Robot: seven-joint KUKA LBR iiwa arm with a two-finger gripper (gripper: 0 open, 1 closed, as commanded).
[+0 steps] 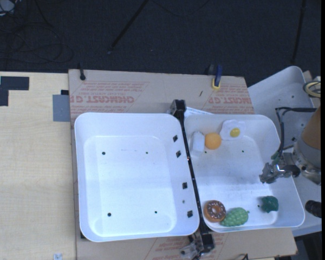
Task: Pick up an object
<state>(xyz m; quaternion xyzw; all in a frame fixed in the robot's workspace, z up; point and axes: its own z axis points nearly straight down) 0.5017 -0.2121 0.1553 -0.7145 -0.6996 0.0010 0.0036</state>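
Hovering at the right rim of the right shallow white plastic bin (249, 229), the two-finger metal gripper (271, 174) sat at the end of the grey arm, which came in from the right. At this slant I could not tell the gripper's state; nothing showed between its tips.

Nearest candidate: the small dark-green knobbly toy, broccoli-like (269, 203). It lay just below the gripper in the view, toward the bin's front right corner, apart from the tool and close to the bin wall. Compact and lumpy, with no clear long axis, so I judged approach angle mattered less than clearance from that wall.

Other pieces in the same bin:
- light-green bumpy cluster, grape-like, moulded plastic by the look (235, 217), long axis running left-right along the front wall
- round brown ring doughnut toy with pale speckles (214, 210), touching the cluster's left end
- smooth orange ball (213, 141), well apart at the back of the bin
- small white blocky piece (197, 141), just beside the ball on its left
- flat white fried-egg shape with a yellow yolk (232, 130), near the back wall

The left shallow white bin (89, 199) adjoined across the black divider (185, 161). Both stood on a brown cardboard sheet (151, 93).

Judgement: a short move toward the front of the bin would put the tool over the dark-green toy.
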